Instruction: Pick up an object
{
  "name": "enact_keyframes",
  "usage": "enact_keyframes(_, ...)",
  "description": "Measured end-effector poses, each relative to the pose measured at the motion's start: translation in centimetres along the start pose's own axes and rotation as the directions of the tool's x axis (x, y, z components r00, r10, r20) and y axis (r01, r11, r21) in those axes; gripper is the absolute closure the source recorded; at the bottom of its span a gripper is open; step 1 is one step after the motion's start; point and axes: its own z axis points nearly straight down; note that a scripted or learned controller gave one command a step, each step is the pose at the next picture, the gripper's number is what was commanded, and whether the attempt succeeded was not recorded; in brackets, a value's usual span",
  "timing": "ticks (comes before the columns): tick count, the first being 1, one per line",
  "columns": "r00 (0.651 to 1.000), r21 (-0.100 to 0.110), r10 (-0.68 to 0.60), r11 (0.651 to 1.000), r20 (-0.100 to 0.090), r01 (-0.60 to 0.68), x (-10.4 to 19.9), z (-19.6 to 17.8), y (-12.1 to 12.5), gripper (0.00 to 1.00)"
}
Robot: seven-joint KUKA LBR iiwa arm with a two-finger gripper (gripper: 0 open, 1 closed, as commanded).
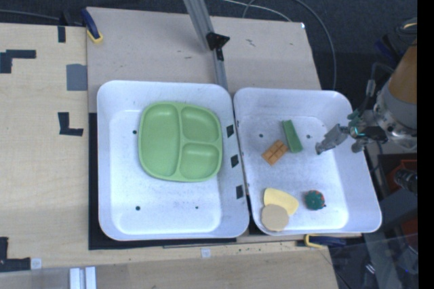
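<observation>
The right bin (339,104) holds several small objects. A green bar (292,136) lies beside an orange-brown ridged block (274,152) near the bin's middle. Toward the front lie a yellow piece (282,199), a tan round disc (274,218) overlapping it, and a small green and red ball-like item (313,199). My gripper (339,140) hangs over the right side of this bin, to the right of the green bar and apart from every object. Nothing shows in its grasp.
A light green divided plate (181,142) lies in the left bin (115,213). A slanted metal pole (196,3) stands behind the bins, and cables run over the bench at the back right.
</observation>
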Motion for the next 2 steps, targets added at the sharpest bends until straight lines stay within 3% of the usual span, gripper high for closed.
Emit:
enact_keyframes(1, 1.0, 0.0, 0.0, 1.0, 0.0, 0.0, 0.0, 0.0, 0.0, 0.0)
enact_keyframes(2, 1.0, 0.006, 0.002, 1.0, -0.001, -0.002, -0.5, 5.8, -0.9, 0.0)
